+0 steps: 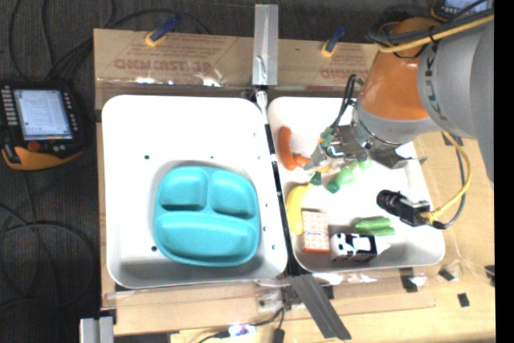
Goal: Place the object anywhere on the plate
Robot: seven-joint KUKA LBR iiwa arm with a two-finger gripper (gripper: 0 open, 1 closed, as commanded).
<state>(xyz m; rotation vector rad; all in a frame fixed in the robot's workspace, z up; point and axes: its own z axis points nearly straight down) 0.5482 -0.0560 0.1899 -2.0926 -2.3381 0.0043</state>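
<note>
A turquoise divided plate (207, 213) lies in the left white bin (136, 124). My gripper (328, 153) is low in the upper middle of the right bin (430, 249), well to the right of the plate. It hangs over a green toy piece (345, 174) and close to an orange-red sausage-shaped toy (283, 147) by the bin's left wall. The wrist hides what lies directly beneath it.
The right bin also holds a yellow banana (295, 205), an orange-and-white box (315, 230), a green pod-like toy (374, 227) and a black-and-white item (353, 247). A black cable plug (399, 206) hangs from the arm. A ridge (273, 173) divides the bins.
</note>
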